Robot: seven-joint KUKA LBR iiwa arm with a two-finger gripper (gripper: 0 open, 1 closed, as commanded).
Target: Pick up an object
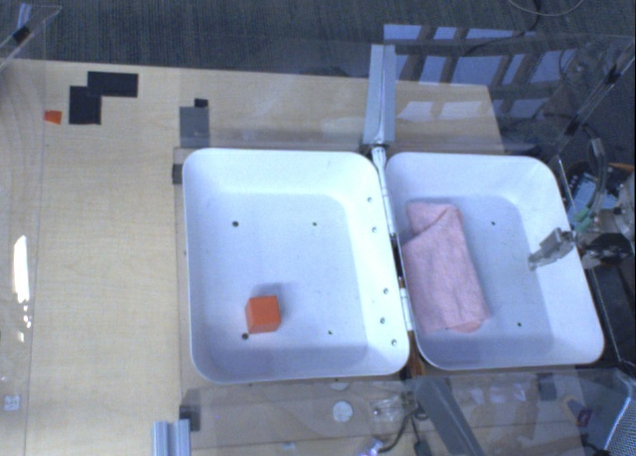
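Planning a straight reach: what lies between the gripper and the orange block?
In the camera view, the pink cloth and the bins' shared rims lie between gripper and orange block.

Two white bins point(199, 245) sit side by side on a wooden bench point(89, 275) bearing black patches point(97, 94).

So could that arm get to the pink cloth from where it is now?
Probably yes. The gripper hangs at the right bin's right edge, and the pink cloth lies in the same bin with bare floor between them. Nothing covers the cloth.
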